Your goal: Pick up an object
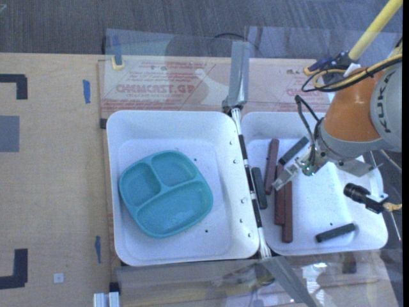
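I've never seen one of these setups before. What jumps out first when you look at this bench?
The teal divided plate catches the eye first, lying alone in the left white bin. Next comes the arm's orange band, reaching in over the right white bin, with its pincer low above a cluster of dark brown sticks. A few dark marker-like pieces lie scattered in that same bin, such as one near its front edge.

— Up at twelve o'clock?
— Dark grey carpet floor (192, 5), running across the whole top.
— And toward nine?
— Pale wooden bench top (51, 190), marked with black tape corners (18, 85) and short blue tape strips (86, 91).
— At six?
— Clear plastic sheeting (319, 283), glinting under even light.
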Tool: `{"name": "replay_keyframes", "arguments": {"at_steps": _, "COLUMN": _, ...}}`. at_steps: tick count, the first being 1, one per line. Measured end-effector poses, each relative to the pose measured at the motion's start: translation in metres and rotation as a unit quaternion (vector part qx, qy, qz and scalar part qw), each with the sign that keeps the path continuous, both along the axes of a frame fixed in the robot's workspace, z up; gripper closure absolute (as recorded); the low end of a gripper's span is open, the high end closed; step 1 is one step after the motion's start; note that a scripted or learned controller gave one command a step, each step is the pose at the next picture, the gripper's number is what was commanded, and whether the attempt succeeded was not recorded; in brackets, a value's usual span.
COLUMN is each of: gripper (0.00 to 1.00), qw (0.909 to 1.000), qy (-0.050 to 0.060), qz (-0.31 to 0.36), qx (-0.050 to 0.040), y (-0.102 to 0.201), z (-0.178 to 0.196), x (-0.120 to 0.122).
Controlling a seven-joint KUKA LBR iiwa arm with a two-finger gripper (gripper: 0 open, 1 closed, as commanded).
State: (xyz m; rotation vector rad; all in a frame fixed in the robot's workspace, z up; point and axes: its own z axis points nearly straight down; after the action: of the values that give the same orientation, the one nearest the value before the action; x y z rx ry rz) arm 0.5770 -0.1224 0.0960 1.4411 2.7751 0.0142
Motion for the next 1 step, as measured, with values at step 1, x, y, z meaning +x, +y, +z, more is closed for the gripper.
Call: {"name": "replay_keyframes", "arguments": {"at_steps": 1, "gripper": 1.00, "qw": 1.0000, "qy": -0.004, "qz": -0.001, "qx": 0.0005, "y": 0.0005, "z": 0.0118, "x": 0.0022}}
